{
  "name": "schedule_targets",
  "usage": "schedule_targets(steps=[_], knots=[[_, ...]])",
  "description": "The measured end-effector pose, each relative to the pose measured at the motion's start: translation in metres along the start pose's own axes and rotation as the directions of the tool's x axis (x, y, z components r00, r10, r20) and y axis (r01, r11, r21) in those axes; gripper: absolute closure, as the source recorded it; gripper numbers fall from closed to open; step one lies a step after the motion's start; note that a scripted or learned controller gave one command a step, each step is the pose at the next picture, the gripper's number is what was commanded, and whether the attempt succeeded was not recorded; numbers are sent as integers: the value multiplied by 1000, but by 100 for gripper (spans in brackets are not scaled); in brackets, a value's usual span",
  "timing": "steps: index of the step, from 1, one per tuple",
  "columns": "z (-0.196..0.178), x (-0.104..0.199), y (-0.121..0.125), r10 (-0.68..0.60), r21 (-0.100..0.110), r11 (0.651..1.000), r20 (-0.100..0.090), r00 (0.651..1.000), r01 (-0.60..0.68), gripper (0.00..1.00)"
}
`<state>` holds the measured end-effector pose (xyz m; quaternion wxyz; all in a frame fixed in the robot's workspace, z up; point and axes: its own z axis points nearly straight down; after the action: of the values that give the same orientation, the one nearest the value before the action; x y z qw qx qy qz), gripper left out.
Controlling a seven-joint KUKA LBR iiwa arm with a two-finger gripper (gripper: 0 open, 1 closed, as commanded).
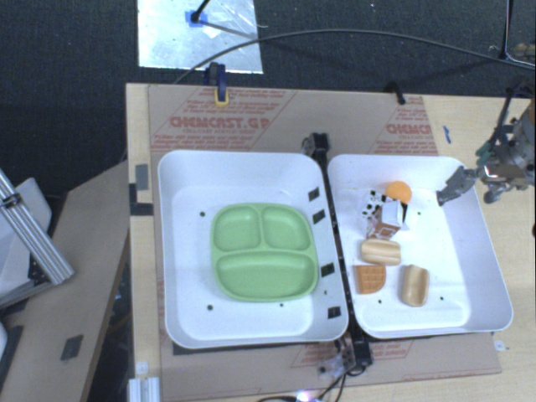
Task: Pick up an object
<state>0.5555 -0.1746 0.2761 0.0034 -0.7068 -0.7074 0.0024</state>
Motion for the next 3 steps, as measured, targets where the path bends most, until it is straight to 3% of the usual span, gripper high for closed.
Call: schedule_targets(steps=[1,3], knots=[[-6,0,2,-3,-10,1000,2,1000,3,0],[116,-4,-9,0,-4,1000,0,1000,0,0]])
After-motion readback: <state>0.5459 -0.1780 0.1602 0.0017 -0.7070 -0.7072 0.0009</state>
